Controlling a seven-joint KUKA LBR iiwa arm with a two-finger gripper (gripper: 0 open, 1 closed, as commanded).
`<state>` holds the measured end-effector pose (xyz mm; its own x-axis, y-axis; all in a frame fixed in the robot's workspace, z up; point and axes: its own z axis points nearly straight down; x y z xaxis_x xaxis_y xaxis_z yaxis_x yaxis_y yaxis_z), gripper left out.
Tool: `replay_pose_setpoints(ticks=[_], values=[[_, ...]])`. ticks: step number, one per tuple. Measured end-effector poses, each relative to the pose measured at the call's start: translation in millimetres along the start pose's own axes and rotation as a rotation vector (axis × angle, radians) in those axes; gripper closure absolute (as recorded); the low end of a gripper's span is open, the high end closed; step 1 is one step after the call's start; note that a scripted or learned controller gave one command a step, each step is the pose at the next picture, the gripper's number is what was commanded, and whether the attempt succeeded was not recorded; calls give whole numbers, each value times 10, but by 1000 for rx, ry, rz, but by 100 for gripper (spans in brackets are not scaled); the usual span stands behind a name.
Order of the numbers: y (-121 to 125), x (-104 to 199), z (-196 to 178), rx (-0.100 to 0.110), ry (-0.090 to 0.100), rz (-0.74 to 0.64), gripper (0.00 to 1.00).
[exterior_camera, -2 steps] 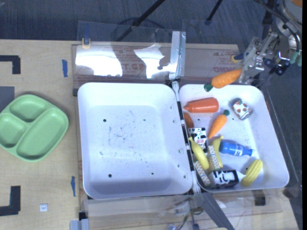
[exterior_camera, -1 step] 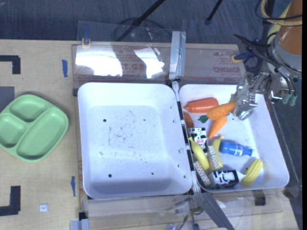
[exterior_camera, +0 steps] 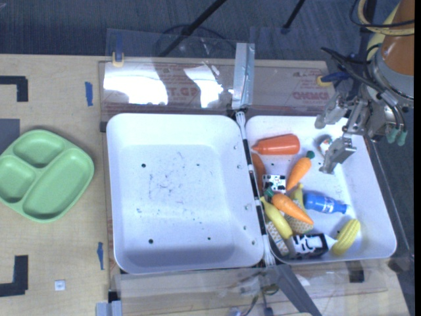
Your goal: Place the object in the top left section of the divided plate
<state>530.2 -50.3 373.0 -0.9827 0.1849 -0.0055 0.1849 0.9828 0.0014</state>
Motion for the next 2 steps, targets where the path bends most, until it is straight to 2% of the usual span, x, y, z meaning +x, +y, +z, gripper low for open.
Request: replay_pose_setpoints(ticks=[1, 2], values=[[8, -17, -117, -2, -8, 0, 100], [-33, -130, 846, -1, 1, -336, 100]])
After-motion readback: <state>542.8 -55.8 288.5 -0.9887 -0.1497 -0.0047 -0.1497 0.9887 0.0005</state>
